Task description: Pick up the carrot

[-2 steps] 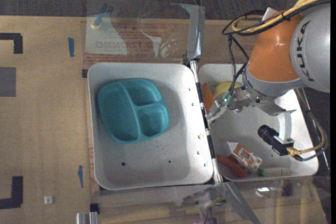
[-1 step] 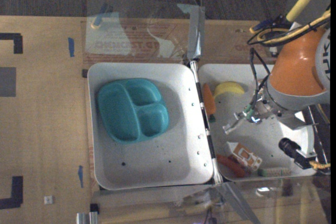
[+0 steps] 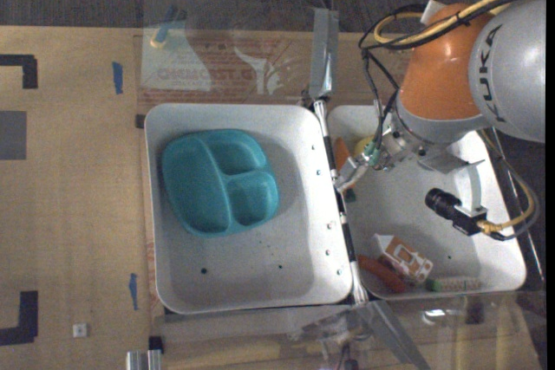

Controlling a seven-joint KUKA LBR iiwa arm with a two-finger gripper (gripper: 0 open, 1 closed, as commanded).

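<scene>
A small orange piece that looks like the carrot point(image 3: 342, 153) lies in the right bin point(image 3: 499, 269), against its left wall near the back. My gripper point(image 3: 354, 174) hangs just right of and in front of it, low by the same wall. The wrist and cables hide part of it, so contact cannot be judged. A longer reddish-orange item point(image 3: 381, 272) lies at the bin's front left corner.
A teal divided plate point(image 3: 221, 180) sits in the left bin point(image 3: 260, 273). A small printed box point(image 3: 408, 256) and a thin stick-like item point(image 3: 453, 283) lie near the right bin's front wall. A black camera unit point(image 3: 451, 208) juts from the arm over that bin.
</scene>
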